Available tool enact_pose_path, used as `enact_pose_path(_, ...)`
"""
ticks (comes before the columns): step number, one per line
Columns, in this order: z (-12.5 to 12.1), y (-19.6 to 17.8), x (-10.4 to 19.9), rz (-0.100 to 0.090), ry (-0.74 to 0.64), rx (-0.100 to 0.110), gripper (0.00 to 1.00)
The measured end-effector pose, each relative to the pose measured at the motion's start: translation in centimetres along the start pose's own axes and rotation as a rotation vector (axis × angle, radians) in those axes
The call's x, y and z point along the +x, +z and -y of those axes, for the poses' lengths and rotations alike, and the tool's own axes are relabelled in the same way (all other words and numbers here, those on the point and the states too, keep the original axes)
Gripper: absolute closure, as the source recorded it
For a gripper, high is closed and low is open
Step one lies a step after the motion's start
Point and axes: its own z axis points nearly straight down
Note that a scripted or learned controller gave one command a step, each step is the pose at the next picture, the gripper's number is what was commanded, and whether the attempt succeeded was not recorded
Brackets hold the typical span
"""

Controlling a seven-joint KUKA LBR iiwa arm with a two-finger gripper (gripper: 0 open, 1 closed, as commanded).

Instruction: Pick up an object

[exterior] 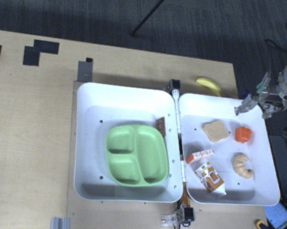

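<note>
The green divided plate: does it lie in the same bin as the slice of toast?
No. The green divided plate lies in the left bin, while the slice of toast lies in the right bin.

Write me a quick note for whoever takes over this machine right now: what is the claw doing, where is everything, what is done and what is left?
Gripper: above the far right corner of the right bin, nothing between its fingers.
Right bin: bread slice, orange-red ball, croissant-like pastry, small red-and-white packet, brown-and-white carton.
Left bin: green divided tray, small brown piece at its far edge.
Banana lies on the bench, beyond the bins.
Done: nothing picked yet.
Left: descend, grasp one object, lift.
</note>
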Motion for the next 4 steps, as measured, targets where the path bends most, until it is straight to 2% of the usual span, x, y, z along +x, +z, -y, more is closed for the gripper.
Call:
enact_pose_path(1, 0.9, 11.8, 2.8, -0.009, -0.004, -0.002, 0.00)
enact_pose_path(2, 0.9, 10.7, 2.6, -0.003, -0.007, -0.005, 1.00)
enact_pose_path(3, 0.9, 10.7, 2.6, -0.003, -0.007, -0.005, 0.00)
enact_pose_path(4, 0.7, 9.6, 2.7, -0.003, -0.010, -0.009, 1.00)
